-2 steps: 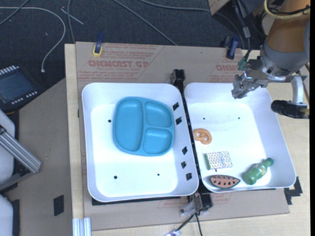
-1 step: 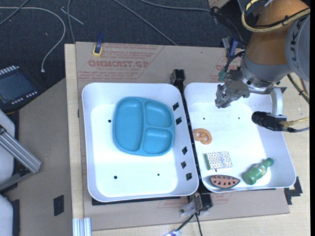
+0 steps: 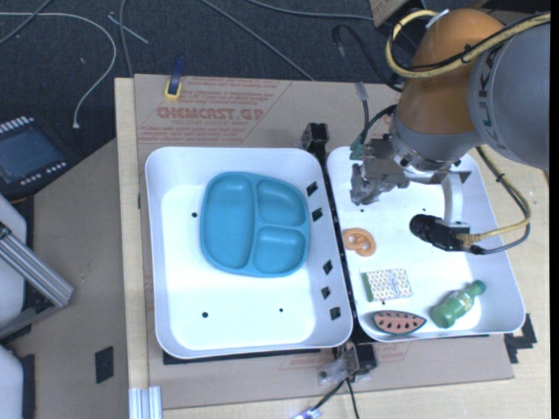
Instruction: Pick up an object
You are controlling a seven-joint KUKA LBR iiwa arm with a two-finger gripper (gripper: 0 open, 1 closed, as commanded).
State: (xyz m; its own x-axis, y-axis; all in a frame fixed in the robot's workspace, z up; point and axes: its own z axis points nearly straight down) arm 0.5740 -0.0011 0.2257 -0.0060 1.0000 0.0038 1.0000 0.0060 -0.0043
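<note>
Masking the right bin (image 3: 502, 308): arm (image 3: 454, 68).

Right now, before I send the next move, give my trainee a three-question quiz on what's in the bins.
1. True or false: the blue divided plate lies in the left bin.
2. Which item in the right bin lies nearest the gripper? A) green bottle B) pretzel C) watermelon slice
3. Fill in: the patterned square packet sits between the pretzel and the ____ slice.

Key: 1 true; 2 B; 3 watermelon.
</note>
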